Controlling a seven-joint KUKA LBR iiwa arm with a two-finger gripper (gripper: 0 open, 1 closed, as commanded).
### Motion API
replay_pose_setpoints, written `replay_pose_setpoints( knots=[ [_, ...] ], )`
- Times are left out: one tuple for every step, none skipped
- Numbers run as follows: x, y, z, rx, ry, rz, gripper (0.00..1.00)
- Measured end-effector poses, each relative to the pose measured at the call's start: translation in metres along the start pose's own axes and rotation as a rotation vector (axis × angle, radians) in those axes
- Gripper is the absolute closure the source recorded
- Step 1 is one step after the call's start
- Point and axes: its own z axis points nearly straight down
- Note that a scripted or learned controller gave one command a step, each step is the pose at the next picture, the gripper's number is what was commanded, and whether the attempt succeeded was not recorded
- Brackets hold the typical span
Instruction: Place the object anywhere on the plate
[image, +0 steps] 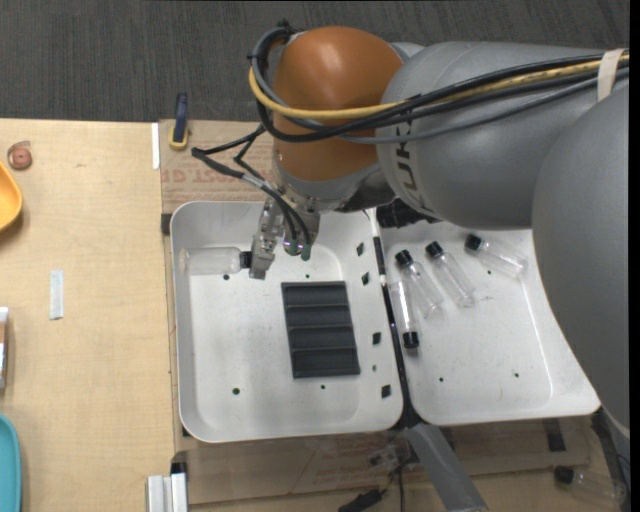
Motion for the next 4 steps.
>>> replay_pose_setpoints(
  knots=[
    [0.011,0.018,-0.034,-0.001,-0.002,-0.015,1.00],
    [0.021,0.016,-0.017,0.000,0.000,-0.103,1.00],
    [-0.029,0.027,-0.021,-0.002,-0.003,-0.238,1.00],
    [-0.044,0.031,0.010,-0.001,-0.002,-0.353,1.00]
  ],
)
